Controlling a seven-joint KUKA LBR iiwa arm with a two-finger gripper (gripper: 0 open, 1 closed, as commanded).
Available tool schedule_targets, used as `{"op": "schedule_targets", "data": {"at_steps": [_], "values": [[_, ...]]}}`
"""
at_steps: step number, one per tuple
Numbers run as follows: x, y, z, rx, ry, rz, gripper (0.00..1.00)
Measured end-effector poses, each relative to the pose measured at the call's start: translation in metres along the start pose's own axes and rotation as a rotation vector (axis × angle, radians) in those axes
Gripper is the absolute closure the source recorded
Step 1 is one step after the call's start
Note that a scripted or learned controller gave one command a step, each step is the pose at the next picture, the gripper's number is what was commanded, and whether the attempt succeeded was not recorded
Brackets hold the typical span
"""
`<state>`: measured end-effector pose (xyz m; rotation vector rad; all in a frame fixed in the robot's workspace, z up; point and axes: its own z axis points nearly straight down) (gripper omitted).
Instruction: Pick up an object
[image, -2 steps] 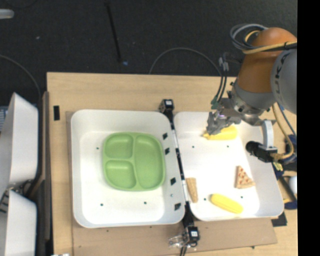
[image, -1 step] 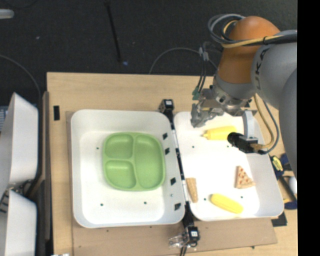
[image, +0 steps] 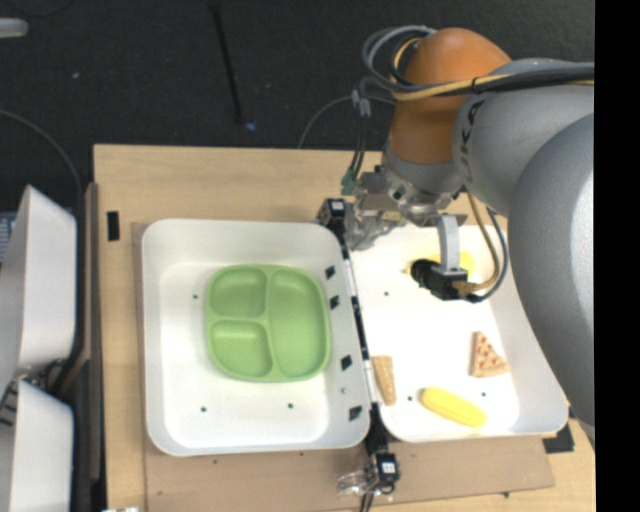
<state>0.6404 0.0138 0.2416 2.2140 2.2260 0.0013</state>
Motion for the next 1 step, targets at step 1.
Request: {"op": "schedule_targets", "data": {"at_steps": [1], "values": [[0.0588, 0.0118, -0.0081, -0.001, 0.003, -0.003, 1.0]]}}
